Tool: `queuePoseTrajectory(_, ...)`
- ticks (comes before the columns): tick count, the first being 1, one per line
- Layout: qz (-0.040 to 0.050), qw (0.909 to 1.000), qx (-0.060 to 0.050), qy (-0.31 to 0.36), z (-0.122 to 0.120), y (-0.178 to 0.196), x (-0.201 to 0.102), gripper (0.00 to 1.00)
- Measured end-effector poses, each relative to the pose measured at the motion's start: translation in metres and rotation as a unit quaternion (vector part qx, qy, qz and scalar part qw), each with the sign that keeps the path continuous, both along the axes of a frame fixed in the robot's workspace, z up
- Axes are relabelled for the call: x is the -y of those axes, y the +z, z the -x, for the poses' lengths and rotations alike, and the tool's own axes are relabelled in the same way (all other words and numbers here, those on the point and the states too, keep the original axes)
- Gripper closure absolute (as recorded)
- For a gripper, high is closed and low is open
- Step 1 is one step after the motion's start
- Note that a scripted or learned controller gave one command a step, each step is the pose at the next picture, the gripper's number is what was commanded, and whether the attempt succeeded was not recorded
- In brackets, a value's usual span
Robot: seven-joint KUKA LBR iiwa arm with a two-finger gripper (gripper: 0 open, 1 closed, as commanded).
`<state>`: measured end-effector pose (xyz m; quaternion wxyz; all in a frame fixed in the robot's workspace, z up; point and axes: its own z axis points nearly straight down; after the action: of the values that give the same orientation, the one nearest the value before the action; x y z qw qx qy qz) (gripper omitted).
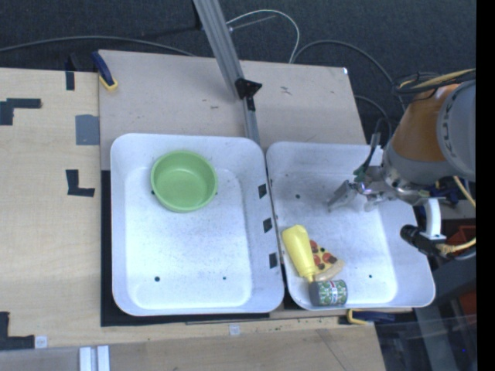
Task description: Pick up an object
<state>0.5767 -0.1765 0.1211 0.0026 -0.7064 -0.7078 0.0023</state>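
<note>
- Right bin point(387, 280): holds the clutter, so it is probably the pick source.
- Left bin point(135, 284): bears one upright green bowl point(184, 180).
- Gripper point(346, 194): fingers apart, nothing between them, over the right bin's bare upper floor.
- Yellow bottle point(299, 252): near front wall, well short of the gripper, touching a pizza-like toy point(328, 262) and small can point(330, 292).

A green bowl point(184, 180) sits upright in the left bin point(128, 230), toward its far left corner. In the right bin point(387, 284), near the front edge, a yellow bottle point(298, 251) lies on its side, touching a flat pizza-slice toy point(328, 263); a small green-labelled can point(330, 292) lies just in front of them.
</note>
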Motion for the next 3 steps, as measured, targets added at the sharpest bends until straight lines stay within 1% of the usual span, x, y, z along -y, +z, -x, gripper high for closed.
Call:
queuePoseTrajectory(1, 0.0013, 1.0, 0.004, 0.0, -0.001, -0.032, -0.001, 0.0)
queuePoseTrajectory(2, 0.0005, 1.0, 0.003, 0.001, -0.001, -0.022, -0.001, 1.0)
queuePoseTrajectory(3, 0.0008, 1.0, 0.006, 0.0, 0.002, 0.041, -0.002, 1.0)
